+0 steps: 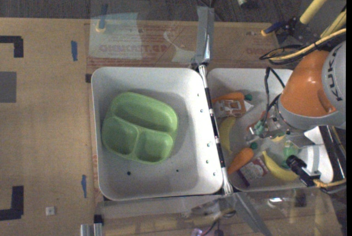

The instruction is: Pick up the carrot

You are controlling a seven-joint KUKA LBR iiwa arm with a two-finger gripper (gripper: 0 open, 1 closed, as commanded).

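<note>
We see the carrot (241,160) lying slantwise in the right bin (220,78) near its front edge, beside a banana (279,170). The gripper (268,129) hangs just above and to the right of it — apart, not touching — and we cannot tell its state

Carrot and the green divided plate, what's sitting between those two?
In the camera view, between the carrot and the green plate lie a banana, bare bin floor, and the two bins' adjoining walls.
</note>
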